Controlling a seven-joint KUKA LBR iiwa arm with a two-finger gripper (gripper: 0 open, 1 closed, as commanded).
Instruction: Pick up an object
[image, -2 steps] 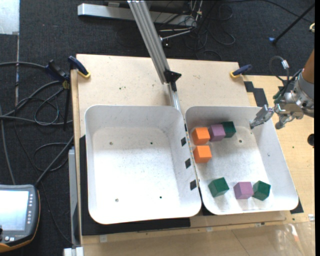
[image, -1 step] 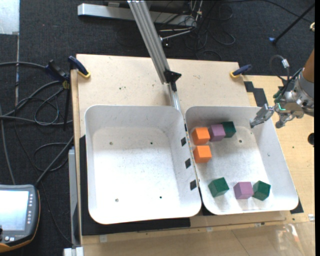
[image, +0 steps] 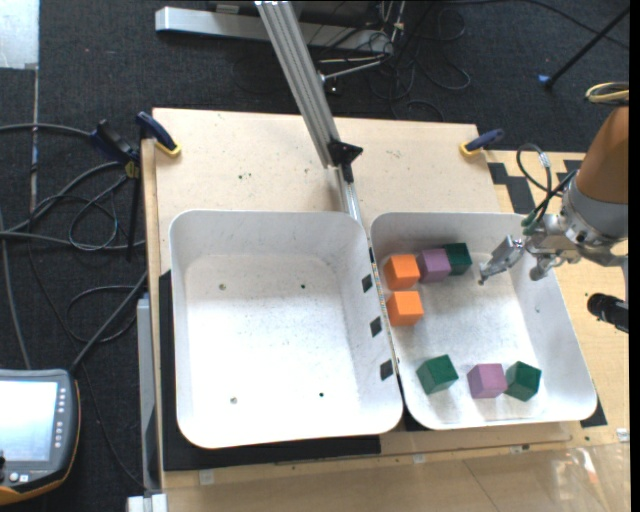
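Nearest you, three blocks (image: 487, 380) sit low in the right bin (image: 560, 330); your gripper (image: 497, 263), fingers apart and holding nothing, hangs just beside the dark green block (image: 458, 257).

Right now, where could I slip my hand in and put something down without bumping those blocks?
The left bin is bare floor, wall to wall. In the right bin, a free strip runs between the top cluster and the bottom row. The gripper crowds its upper right.

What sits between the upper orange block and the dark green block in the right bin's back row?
A purple block, in the camera view, sits between the orange block and the green block, apparently touching both.
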